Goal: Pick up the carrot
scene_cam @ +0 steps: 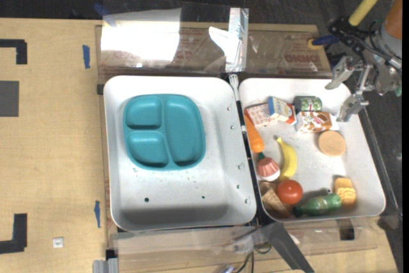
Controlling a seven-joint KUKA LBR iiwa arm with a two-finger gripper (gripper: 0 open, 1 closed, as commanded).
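From my station I saw the gripper point(353, 94) parked high over the back right corner of the right bin point(374, 156), well apart from everything it would have to reach. Its 2 thin metal fingers hung apart with nothing between them, so I read it as open and empty.

The carrot point(254, 134) lay hard against the left wall of that bin, a short orange taper pointing along the divider between the 2 bins. I judged that wall to be the awkward part: 1 finger would have little room on that side.

Around it the toy food sat crowded. The banana point(287, 157), smooth, yellow and curved, lay just right of the carrot's lower end. A pink and white piece point(268, 167) sat just below the carrot, and a glossy round tomato point(290, 191) lower down. At the front wall rested a green cucumber point(317, 204) and a knobbly yellow corn piece point(346, 191). A flat tan disc point(331, 143) lay toward the right, and printed cartons point(271, 112) and a small can point(307, 103) lined the back.

The left bin point(217, 156) held a teal plate point(164, 130) moulded into 3 compartments, matte plastic, probably staged there as a drop-off.

The pick had not begun; my guess was the arm needed to cross the whole bin first.
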